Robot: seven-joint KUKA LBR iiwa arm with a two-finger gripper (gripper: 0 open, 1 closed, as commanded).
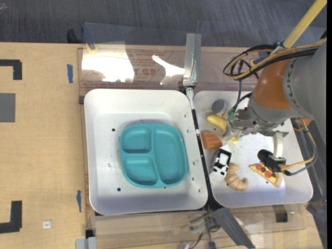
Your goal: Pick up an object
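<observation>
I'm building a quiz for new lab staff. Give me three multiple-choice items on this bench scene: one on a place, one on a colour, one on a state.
1. Where does the divided plate lie?
A. left bin
B. right bin
C. bare bench

2. What colour is the plate?
A. red
B. teal
C. black

3. How does the croissant lie?
A. on the plate
B. outside both bins
C. on the right bin floor

Key: 1 A, it sits inside the left bin. 2 B, its surface is teal. 3 C, it rests beside the pizza slice.
</observation>
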